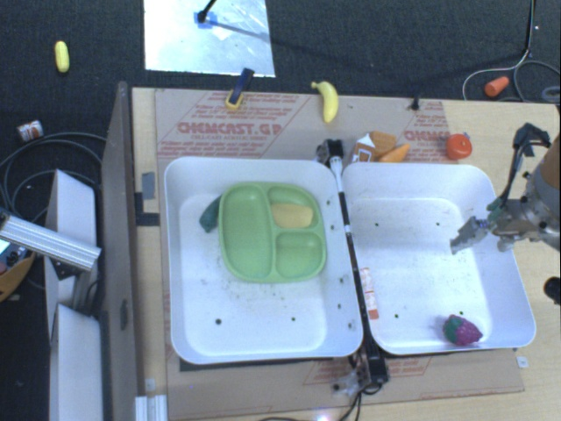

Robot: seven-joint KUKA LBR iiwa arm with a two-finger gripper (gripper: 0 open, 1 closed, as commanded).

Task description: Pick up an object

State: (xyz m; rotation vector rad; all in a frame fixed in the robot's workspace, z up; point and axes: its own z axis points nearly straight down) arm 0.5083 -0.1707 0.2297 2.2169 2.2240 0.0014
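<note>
Tray (pixel 263 244) in left bin (pixel 188 323); strawberry (pixel 462 330) in right bin (pixel 421 191).

Arm (pixel 545 191) cut off by right edge behind the jaws; dark green item (pixel 209 214) far left of jaws, half hidden under green plate (pixel 272 232).

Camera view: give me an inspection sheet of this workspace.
Surface: two white bins, left bin and right bin, side by side on a board.
Job's things: strawberry in right bin's near corner; green tray in left bin, yellow piece in its compartment.
Clutter: banana, orange pieces, tomato behind the bins.
Grippers: gripper over right bin's right side, nothing seen in it.
Cables: black loops on floor left.
Surroundings: dark carpet, silver sheet.
</note>
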